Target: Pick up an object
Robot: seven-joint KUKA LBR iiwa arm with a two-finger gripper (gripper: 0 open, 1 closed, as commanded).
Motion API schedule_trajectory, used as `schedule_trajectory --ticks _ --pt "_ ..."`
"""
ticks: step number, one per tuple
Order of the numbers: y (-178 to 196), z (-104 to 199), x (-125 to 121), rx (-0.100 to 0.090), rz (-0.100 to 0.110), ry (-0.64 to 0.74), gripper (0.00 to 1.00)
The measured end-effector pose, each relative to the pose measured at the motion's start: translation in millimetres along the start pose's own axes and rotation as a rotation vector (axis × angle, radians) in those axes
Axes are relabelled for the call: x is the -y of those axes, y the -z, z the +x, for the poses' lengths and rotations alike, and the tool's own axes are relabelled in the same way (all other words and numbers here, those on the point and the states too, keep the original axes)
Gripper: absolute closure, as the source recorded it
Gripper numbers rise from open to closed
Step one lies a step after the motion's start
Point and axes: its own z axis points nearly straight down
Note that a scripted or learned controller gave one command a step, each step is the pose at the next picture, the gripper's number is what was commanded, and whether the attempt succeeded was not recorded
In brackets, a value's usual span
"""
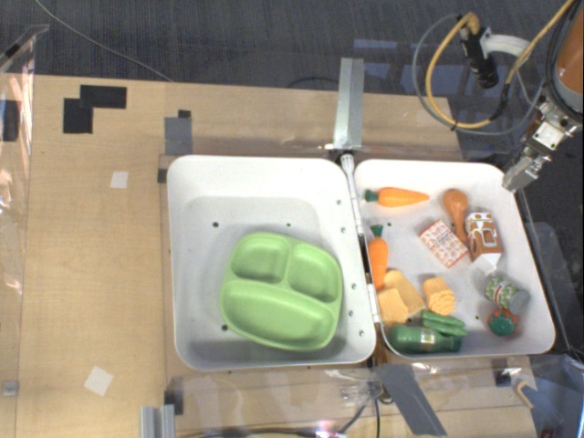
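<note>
The right bin (pixel 538 272) holds several toy foods. An orange carrot (pixel 397 196) lies at its back left, with a brown drumstick (pixel 454 206) beside it. Nearer the middle sit a red-and-white packet (pixel 443 243) and a brown-and-white box (pixel 480 233). A smaller carrot (pixel 377 255), yellow cheese pieces (pixel 395 299) and a dark green vegetable (pixel 424 339) line the left and front sides. A small can (pixel 500 290) and a red-and-green piece (pixel 502 322) sit at the front right. My gripper (pixel 518 173) hangs over the bin's back right corner, above the rim, touching none of them.
The left bin (pixel 192 245) holds a light green divided plate (pixel 283 290). A metal divider post (pixel 349 108) stands behind the seam between the bins. Yellow and black cables (pixel 456 71) loop behind the right bin near the arm.
</note>
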Motion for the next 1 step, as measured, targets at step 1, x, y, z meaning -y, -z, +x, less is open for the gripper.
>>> schedule_trajectory --ticks 1 --pt "5.7 -1.8 3.1 0.008 0.001 0.005 1.00"
